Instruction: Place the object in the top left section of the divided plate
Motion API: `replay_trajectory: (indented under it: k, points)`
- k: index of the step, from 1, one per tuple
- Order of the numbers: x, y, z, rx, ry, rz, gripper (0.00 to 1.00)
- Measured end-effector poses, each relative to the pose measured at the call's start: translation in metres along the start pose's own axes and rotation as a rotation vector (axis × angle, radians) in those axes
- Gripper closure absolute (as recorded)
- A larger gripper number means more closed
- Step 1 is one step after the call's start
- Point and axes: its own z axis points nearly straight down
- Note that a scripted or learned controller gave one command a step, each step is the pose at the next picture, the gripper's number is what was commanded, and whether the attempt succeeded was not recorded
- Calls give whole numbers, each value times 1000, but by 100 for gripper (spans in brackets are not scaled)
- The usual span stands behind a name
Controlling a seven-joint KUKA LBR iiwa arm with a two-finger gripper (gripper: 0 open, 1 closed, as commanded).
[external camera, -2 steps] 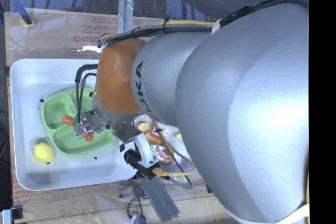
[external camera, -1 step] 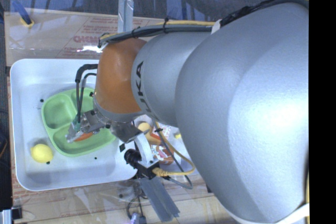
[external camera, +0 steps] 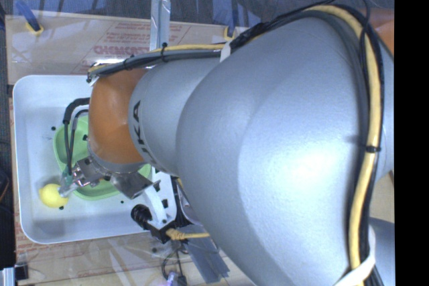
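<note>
A: Start at the gripper (external camera: 67, 185). What do you see?

B: It sits low over the left bin (external camera: 30, 144), at the near-left edge of the green divided plate (external camera: 67, 144). Its metal tip reaches toward a small yellow object (external camera: 50, 195), and the two look as if they touch. I cannot tell whether the gripper is released, clenched or grasping, because the wrist hides most of it and the tip is too small to read.

A: So where is the yellow object exactly?

B: On the white floor of the left bin, just beside the plate's near-left rim, close to the bin's near-left corner. It looks round, like a small ball or a lemon. It lies outside the plate, not in any of its sections.

A: Can you make out the plate's sections?

B: Hardly. A curved strip of light green shows on the left and a wedge on the near side; the arm covers the rest. I cannot say which part is the top left section.

A: And the arm?

B: The orange band (external camera: 114, 124) stands right above the wrist, over the middle of the plate. Behind it the grey arm (external camera: 281, 144) swells to cover the right half of the scene. A yellow cable (external camera: 365, 164) with black lines beside it runs along its right side and across its far edge.

A: Anything else around the bin?

B: Brown cardboard with red print (external camera: 120, 37) lies beyond the bin's far wall, with blue tape (external camera: 27, 13) at the far left.
</note>
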Motion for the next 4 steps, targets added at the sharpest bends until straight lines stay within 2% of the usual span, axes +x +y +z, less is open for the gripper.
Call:
replay_trajectory:
  k: [1, 2, 3, 4]
  points:
    - [-1, 0, -9, 3, 0, 0, 100]
    - [-19, 71, -80, -5, -1, -178, 100]
    - [11, 5, -26, -1, 0, -170, 100]
    - [-20, 66, -67, -4, -1, -368, 100]
